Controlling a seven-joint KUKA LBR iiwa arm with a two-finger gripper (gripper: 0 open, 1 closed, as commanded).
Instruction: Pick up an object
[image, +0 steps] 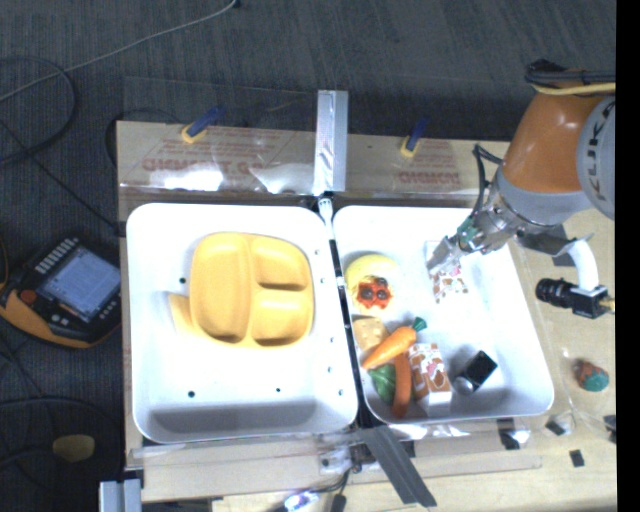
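gripper (447, 256) hangs over the upper middle of the right bin (530, 330), at the end of the grey arm (550, 150) with its orange band, reaching in from the right. whether it is apart or together cannot be told from this slant. just below its tip lies a small white packet with red print (450, 286), close to the gripper, though contact cannot be made out. further left in the same bin sits a yellow round piece (368, 266) with a red tomato toy (375, 292) at its lower edge. lower down, a carrot (390, 345) lies slantwise, its green top toward the right, with a pale block (366, 330) beside it and a green piece (384, 380) under it. a small carton (430, 372) stands near the bin's front wall, and a black block (479, 369) with a grey cap lies just right of it. the left bin (160, 400) holds a yellow divided tray (250, 288), upside up, in its middle. on the floor at left rests a handheld pendant (72, 287).
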